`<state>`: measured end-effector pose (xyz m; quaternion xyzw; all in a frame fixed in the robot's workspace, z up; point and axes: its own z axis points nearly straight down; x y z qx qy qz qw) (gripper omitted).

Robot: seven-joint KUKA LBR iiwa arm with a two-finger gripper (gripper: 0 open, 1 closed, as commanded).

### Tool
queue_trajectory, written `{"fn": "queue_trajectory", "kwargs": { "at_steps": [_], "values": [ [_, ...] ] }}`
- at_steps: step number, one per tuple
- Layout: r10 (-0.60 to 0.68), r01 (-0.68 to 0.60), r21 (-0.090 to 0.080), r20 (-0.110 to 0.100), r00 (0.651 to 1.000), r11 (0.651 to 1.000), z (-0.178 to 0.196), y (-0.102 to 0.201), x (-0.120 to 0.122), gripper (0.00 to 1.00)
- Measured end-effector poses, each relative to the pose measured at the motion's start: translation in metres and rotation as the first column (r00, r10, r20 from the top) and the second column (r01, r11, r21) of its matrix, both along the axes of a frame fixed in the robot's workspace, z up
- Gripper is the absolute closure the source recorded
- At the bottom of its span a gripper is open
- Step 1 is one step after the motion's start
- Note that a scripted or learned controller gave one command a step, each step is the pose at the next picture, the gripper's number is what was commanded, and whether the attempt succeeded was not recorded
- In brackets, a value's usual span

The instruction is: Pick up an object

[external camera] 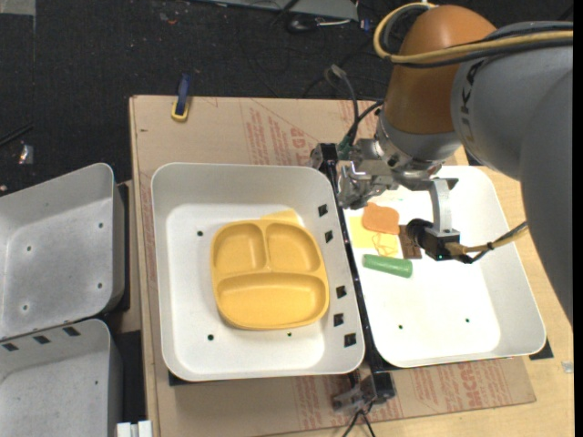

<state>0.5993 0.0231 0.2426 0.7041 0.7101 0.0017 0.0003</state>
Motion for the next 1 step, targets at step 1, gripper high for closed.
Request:
{"fn": "queue_trajectory", "kwargs": {
  "at_steps": [1],
  "values": [
    [-0.001, 0.001, -0.001, -0.001, 1.000, 1.000, -0.0066, 0.0420, 0.0109, 1.00]
  ]
}}
